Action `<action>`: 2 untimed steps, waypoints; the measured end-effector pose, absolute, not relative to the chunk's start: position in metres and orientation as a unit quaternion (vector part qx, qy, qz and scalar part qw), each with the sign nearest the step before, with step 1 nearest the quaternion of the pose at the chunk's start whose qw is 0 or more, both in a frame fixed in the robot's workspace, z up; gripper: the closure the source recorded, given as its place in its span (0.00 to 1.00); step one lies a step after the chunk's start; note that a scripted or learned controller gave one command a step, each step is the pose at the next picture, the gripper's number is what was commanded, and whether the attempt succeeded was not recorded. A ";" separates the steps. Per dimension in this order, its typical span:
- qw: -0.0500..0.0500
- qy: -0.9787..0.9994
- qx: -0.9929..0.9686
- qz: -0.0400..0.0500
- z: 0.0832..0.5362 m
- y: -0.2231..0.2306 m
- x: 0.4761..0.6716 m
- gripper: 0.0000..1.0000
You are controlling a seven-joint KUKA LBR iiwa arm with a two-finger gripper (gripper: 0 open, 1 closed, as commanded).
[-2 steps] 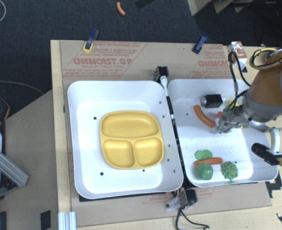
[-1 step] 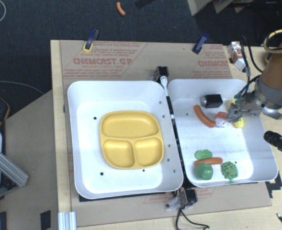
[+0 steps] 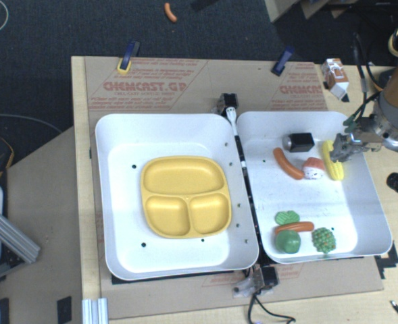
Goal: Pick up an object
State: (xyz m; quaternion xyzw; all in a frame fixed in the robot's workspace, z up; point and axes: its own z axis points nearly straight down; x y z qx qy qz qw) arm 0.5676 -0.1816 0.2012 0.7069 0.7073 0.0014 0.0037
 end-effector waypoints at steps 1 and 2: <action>0.003 0.707 0.707 0.001 0.227 -0.182 0.569 1.00; -0.002 0.709 0.706 0.000 0.217 -0.134 0.558 1.00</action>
